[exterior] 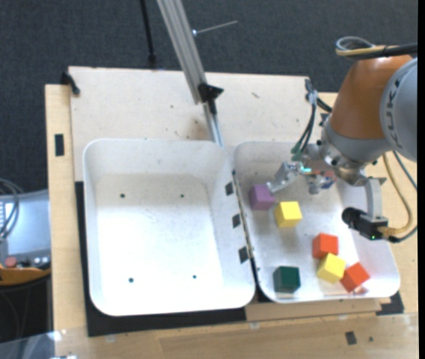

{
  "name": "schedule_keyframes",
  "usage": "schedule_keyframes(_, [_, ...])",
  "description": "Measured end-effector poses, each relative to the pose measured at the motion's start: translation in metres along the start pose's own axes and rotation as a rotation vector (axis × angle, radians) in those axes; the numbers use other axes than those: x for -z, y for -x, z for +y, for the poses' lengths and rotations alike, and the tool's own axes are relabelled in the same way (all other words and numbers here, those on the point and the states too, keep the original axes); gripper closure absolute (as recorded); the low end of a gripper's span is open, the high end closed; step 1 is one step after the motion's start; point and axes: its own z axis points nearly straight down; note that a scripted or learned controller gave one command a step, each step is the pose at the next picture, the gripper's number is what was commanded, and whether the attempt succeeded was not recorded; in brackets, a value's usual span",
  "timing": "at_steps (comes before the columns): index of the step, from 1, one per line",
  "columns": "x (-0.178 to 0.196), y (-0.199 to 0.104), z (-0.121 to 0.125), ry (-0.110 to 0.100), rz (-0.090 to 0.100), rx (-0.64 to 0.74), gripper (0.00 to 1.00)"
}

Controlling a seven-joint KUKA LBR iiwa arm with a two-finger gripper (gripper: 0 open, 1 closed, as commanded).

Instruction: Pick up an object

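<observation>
Claw (296, 172) sits low over the right bin (392, 271), near its back edge and toward the wall shared w/ the left bin (160, 226). Whether it's open or closed: can't tell, metal parts blur together at this angle. Nothing visibly gripped.

Just below and left of the claw, a purple cube (262, 196) lies close to the shared wall, very near the claw tip; contact not clear. Beside it, toward bin centre, a yellow cube (288, 213). Further toward the front edge: an orange cube (325, 244), a second yellow cube (331, 267) just in front of it, and a red-orange cube (356, 276) next to that, near the front right corner. A dark green cube (286, 278) rests by the front edge, nearer the shared wall.

Arm (370, 111) w/ orange band comes in over the bin's back right corner. Left bin is beside it on the bench (123, 103). A metal pole (186, 47) rises from the bench behind the bins.
</observation>
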Motion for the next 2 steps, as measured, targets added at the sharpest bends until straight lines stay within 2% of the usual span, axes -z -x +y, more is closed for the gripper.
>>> schedule_keyframes(1, [0.002, 0.0, 0.001, 0.005, -0.001, -0.002, 0.0])
schedule_keyframes(2, [-0.042, 0.004, 0.007, 0.0, -0.003, -0.006, 0.0])
